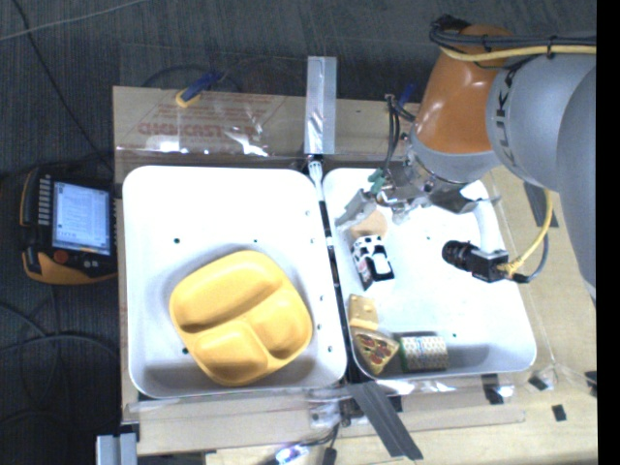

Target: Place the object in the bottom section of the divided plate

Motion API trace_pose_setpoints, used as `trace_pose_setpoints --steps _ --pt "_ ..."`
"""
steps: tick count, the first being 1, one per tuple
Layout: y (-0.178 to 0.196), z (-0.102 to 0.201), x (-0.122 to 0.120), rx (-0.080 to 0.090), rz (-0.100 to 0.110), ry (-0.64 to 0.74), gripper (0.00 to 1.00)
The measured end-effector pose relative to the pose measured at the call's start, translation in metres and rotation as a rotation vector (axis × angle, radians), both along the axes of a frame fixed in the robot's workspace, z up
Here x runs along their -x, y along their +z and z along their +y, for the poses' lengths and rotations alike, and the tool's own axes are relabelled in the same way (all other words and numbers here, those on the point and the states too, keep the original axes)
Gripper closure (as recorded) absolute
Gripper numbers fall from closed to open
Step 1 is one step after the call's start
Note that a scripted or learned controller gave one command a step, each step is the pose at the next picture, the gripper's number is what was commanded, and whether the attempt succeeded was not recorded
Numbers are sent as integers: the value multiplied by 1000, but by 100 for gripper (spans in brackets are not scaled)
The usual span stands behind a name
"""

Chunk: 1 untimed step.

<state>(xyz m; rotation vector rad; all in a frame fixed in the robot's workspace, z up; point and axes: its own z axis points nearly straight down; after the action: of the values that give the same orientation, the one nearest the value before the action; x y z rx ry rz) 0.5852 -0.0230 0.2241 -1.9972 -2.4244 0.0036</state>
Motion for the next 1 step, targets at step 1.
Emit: trace_pose_setpoints --steps 1 --pt "56 48 72 0 0 -3 0"
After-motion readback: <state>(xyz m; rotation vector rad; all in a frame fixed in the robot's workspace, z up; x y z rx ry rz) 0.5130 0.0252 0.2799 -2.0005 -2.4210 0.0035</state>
